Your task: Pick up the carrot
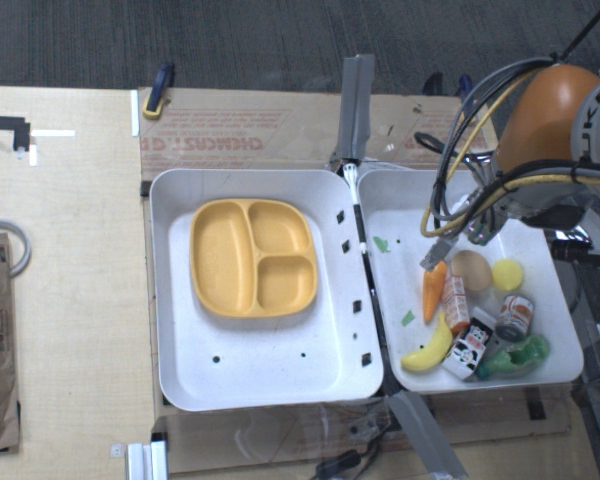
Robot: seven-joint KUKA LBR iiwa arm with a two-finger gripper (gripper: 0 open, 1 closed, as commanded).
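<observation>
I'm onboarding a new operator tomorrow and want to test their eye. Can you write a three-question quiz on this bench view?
1. True or false: the carrot lies in the same bin as the yellow divided plate.
2. Multiple choice: which item lies at the lower left of the pile in the right bin? A) the banana B) the lemon C) the green vegetable
3. Short answer: where is the tool relative to the carrot?

Key
1. False: the carrot is in the right bin, the plate in the left bin.
2. A.
3. Just above the carrot's upper end in the camera view; whether it touches cannot be told.
</observation>
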